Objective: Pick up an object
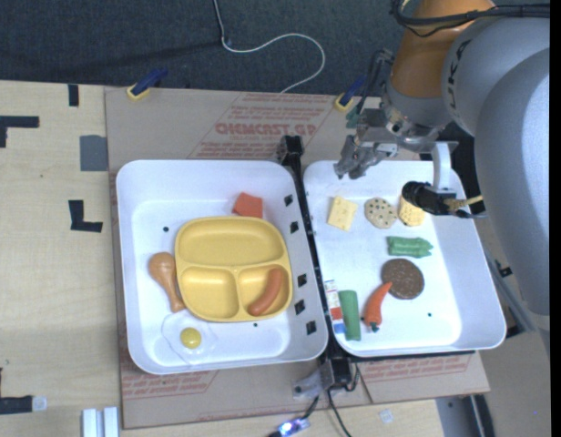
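A grey robot arm with an orange band reaches in from the right, its tool (pixel 353 167) poised over the far rim of the right bin (pixel 472 321). Whether the tool is wide or narrow cannot be told. Nothing is seen held.

Closest below it lies a pale yellow cheese wedge (pixel 341 213), flat and smooth, beside a speckled round cookie (pixel 380 211). Further forward are a green bean pod (pixel 409 245), a dark brown disc (pixel 403 279), a glossy red chilli (pixel 376 303) and a green tube (pixel 350 313).

The left bin (pixel 135 244) holds a yellow divided plate (pixel 217 244) with a sausage (pixel 269 291) in one section.

Likely risks: these pieces are thin and slick plastic, so the tool may slide off them, and working this near the rim it may strike the bin wall.
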You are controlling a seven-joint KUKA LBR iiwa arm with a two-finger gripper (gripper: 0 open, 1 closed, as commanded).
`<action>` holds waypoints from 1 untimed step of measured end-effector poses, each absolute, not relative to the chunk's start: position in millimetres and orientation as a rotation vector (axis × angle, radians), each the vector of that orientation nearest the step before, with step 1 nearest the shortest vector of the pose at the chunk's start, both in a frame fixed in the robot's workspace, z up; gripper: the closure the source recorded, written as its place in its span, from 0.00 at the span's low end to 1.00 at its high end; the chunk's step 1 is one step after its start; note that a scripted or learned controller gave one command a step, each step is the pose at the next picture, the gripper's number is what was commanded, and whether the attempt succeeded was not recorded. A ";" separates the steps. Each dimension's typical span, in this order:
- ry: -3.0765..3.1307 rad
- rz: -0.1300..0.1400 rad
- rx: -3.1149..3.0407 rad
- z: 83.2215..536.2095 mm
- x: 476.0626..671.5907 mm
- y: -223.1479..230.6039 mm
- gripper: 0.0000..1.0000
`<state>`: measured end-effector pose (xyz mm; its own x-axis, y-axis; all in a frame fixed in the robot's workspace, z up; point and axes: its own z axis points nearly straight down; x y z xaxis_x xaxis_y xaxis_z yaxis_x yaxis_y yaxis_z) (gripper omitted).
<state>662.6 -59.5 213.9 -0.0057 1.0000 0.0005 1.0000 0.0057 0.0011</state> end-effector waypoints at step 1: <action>2.222 -0.002 2.220 221.8 665.9 -57.0 1.00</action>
<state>665.9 -57.0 221.8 -0.0008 1.0000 -0.0014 1.0000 0.0008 0.0001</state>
